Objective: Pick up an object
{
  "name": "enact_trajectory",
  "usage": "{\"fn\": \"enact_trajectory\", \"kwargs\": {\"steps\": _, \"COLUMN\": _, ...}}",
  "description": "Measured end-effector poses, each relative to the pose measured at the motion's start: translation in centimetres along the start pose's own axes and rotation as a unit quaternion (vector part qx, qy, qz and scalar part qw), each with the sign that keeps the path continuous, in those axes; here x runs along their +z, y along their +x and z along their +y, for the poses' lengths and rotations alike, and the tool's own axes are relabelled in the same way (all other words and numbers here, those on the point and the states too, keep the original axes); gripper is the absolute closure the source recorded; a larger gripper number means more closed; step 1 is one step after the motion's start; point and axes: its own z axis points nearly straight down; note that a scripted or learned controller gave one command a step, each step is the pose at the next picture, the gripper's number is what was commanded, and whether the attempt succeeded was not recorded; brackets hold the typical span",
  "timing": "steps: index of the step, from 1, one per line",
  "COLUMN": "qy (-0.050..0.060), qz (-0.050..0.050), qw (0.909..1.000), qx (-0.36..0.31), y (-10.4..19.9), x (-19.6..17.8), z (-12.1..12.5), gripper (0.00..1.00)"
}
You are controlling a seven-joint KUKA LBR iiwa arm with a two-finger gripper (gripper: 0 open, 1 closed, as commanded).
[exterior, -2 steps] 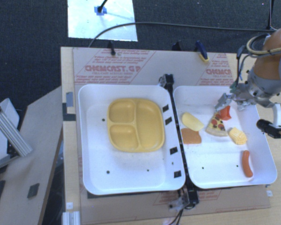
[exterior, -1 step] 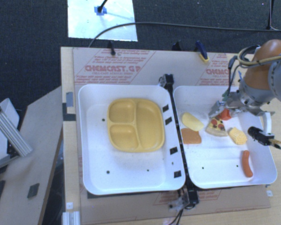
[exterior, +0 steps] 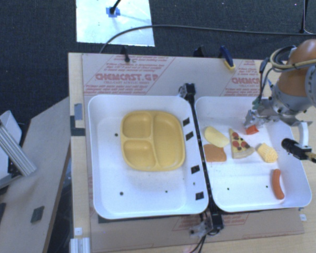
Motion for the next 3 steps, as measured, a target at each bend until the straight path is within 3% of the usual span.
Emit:
{"fn": "enact_trajectory", "kwargs": {"steps": 1, "qy": 0.003, "qz": 0.001, "qw": 1.0000, "qx": 0.002, "y": -0.9, "x": -5.6, "z": -0.2, "gripper": 1.00}}
{"fn": "enact_trajectory", "kwargs": {"steps": 2, "qy": 0.002, "qz": 0.001, "qw": 1.0000, "qx": 0.000, "y": 0.0, "x": -11.5, "z": 0.2, "gripper": 1.00}}
{"fn": "enact_trajectory", "kwargs": {"steps": 3, "qy": 0.003, "qz": 0.001, "qw": 1.0000, "qx": 0.000, "y": 0.0, "x": -14.8, "z": 0.4, "gripper": 1.00}}
